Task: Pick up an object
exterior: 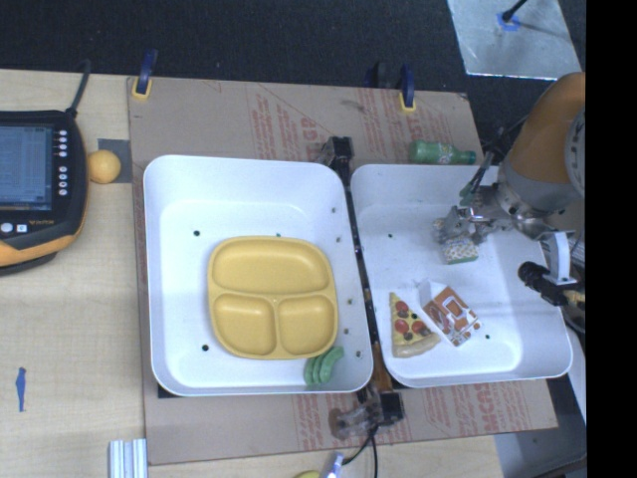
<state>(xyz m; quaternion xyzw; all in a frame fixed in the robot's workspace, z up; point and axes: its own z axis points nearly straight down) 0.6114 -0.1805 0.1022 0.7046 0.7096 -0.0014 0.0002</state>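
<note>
My gripper (460,225) hangs low over the upper part of the right bin (398,202), coming in from the right. A small speckled grey block (460,253) lies right under its tip, either touching it or just below; I cannot tell which. Nearer the front of the same bin lie a toy pizza slice (409,327) and a white and orange carton (452,315), side by side and apart from the gripper. In the left bin (174,217) sits a yellow divided plate (271,295), with a small green toy (323,366) at its front right corner.
A green bottle (443,152) lies on the cardboard behind the right bin. A teach pendant (35,187) and a yellow ball (103,165) rest on the bench at the left. The arm's grey and orange body (547,157) overhangs the right bin's right side.
</note>
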